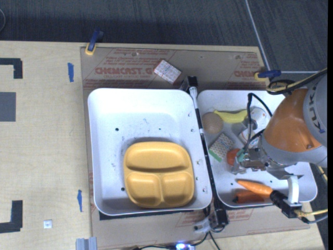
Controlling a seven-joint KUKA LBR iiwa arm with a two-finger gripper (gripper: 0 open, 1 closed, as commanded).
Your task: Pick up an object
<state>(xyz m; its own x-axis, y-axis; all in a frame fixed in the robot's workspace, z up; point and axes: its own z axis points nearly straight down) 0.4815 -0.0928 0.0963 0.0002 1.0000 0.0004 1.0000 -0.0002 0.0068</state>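
Pincer low in right bin, over the floor at mid-bin, beside a small red object; grip state impossible to tell from above. Grey arm reaching in from right, orange band bent over the bin, wrist pointed down. Nearest the camera, orange carrot lying flat just below the wrist. Farther back, checkered packet, brown round object and yellow banana along the far wall. In left bin, yellow divided tray. Beyond both, patterned card on cardboard.
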